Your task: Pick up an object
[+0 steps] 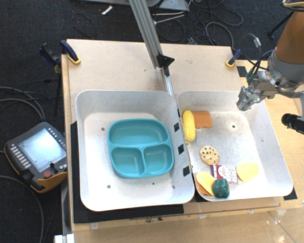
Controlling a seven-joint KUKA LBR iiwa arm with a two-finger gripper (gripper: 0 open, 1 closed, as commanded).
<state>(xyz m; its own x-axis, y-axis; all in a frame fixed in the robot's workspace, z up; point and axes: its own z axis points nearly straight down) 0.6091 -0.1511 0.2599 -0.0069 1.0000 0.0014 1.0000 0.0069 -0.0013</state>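
Left bin (91,186): teal divided tray (141,148); right bin (263,135): corn cob (189,125) touching orange slab (202,119), cookie (209,155), yellow pieces, green item (221,188) clustered at front edge; gripper (244,100) above right bin's far corner, well apart from items, carrying nothing; finger spread: cannot tell. Risk: clustered pieces touching, so grasp may slip or snag neighbour.

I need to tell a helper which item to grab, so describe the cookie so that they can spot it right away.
Look in the right-hand white bin, not the one holding the teal divided tray. Near its middle, below the yellow corn cob, lies the cookie: a round, flat, tan disc, the only item with dark specks.
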